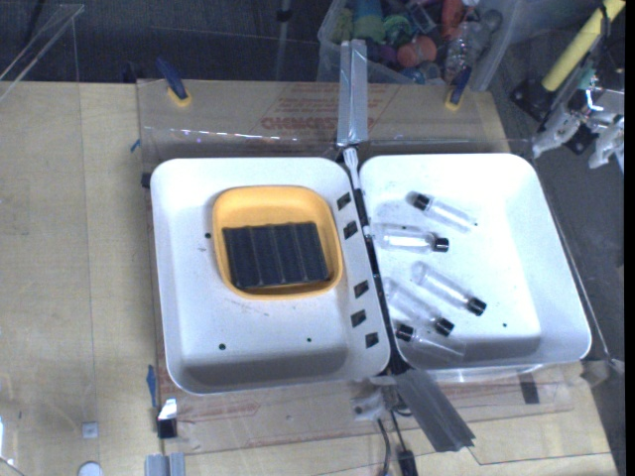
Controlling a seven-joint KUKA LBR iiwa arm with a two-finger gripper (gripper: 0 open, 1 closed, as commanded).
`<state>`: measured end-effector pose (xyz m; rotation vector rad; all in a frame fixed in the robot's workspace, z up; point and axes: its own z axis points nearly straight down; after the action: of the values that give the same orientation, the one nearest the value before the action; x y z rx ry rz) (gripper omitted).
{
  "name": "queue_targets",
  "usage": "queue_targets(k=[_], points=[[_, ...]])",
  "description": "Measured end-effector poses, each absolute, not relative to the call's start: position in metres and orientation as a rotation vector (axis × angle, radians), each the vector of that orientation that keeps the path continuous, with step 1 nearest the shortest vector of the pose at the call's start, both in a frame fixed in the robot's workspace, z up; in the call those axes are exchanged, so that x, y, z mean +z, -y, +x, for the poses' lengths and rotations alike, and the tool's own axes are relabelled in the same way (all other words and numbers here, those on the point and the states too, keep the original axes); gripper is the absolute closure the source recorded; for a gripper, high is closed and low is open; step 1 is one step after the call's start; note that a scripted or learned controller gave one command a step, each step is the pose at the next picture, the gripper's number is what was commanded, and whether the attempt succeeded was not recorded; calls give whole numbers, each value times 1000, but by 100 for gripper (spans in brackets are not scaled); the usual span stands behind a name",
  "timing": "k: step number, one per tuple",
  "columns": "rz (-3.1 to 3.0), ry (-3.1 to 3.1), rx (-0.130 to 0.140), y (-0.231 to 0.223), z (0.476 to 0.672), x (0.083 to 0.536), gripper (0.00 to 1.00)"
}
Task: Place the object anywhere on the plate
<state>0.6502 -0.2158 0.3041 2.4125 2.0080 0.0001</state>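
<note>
Yellow plate (pixel 226 206): sitting in left bin (pixel 179 266), holding a dark ribbed insert (pixel 275 254).
Tubes (pixel 448 291): lying in right bin (pixel 516 266), well apart from plate, long axes slanting.
Hand: state impossible to tell.

Two glossy white bins (pixel 189 355), left one with an orange-yellow plate (pixel 230 206) carrying a dark ribbed insert (pixel 275 255). At 3 o'clock, clear tubes (pixel 444 291) with black caps. Pale tan wooden bench (pixel 69 266), colourful toys in a clear box (pixel 417 18) at 12.
</note>
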Motion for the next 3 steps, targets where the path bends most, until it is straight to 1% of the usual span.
queue_targets(k=[1, 2, 3], points=[[2430, -1984, 1, 212, 668, 301, 0], [2409, -2018, -3, 214, 640, 323, 0], [2260, -2175, 2, 214, 668, 320, 0]])
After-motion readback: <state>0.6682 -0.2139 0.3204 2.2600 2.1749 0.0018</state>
